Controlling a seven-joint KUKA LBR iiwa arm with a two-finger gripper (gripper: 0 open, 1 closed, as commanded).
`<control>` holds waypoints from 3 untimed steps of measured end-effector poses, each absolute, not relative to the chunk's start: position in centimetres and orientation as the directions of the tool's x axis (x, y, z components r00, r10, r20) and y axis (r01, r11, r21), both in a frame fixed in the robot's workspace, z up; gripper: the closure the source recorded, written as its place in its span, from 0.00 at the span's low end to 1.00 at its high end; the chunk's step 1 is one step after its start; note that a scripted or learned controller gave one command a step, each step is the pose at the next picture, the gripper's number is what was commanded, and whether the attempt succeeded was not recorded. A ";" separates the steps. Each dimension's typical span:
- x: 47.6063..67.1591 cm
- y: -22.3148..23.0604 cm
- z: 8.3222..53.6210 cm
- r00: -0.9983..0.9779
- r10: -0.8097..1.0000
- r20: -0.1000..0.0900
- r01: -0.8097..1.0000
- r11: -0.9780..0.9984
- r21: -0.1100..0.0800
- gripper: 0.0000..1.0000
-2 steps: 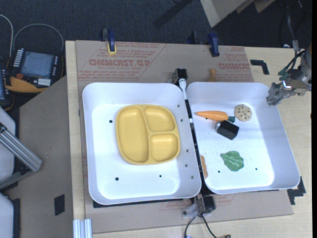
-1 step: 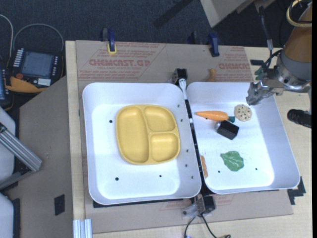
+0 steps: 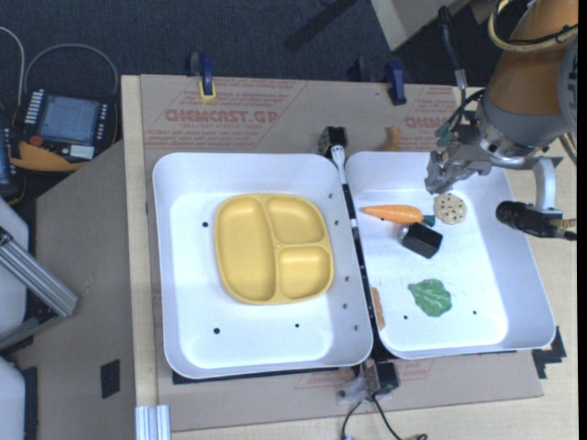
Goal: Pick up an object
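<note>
Nothing lifted yet: the tool (image 3: pixel 444 183) hangs just above the cookie (image 3: pixel 449 209) in the right bin (image 3: pixel 514 273); its opening I cannot tell.

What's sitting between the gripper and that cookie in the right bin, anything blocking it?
Nothing visible blocks it. The gripper hangs just above and left of the cookie in the right bin, with only bare bin floor between them. The carrot and the black block lie close by to the cookie's left, crowding that side.
</note>
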State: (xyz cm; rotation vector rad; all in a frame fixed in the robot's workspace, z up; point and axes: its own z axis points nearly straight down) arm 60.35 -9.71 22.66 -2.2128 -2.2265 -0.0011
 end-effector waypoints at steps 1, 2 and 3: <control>62.1 -4.9 21.9 -0.005 1.000 0.000 1.000 0.005 0.002 1.00; 62.9 0.1 21.1 -0.005 1.000 0.001 1.000 0.005 0.001 1.00; 63.8 5.2 20.4 -0.005 1.000 0.001 1.000 0.005 0.002 1.00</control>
